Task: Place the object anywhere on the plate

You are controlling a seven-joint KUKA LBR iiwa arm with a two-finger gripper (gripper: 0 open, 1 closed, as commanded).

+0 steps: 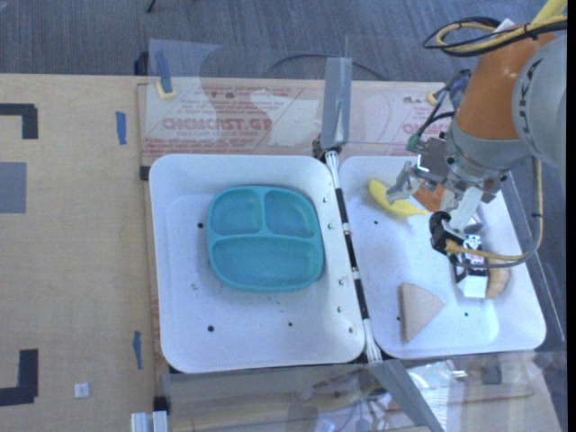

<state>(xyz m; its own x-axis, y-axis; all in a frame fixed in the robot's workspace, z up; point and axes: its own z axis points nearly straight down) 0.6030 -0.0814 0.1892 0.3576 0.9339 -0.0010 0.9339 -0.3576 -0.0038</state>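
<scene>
Right of centre, the gripper (pixel 416 180) hangs over the banana (pixel 393 200).
Finger state: cannot tell. Banana's long axis runs down-right; the plate (pixel 265 238) lies well left.

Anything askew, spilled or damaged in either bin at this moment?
Nothing stands out. The teal plate lies flat in the left bin; the banana and tan wedge lie loose in the right bin, under the arm.

The plate (pixel 265 238) is plain teal, set against a white bin (pixel 180 331). The banana (pixel 393 201) is yellow, the wedge (pixel 418 310) pale tan. The arm (pixel 504 88) is grey with an orange band. The tabletop (pixel 72 241) is light wood with blue tape marks.
</scene>
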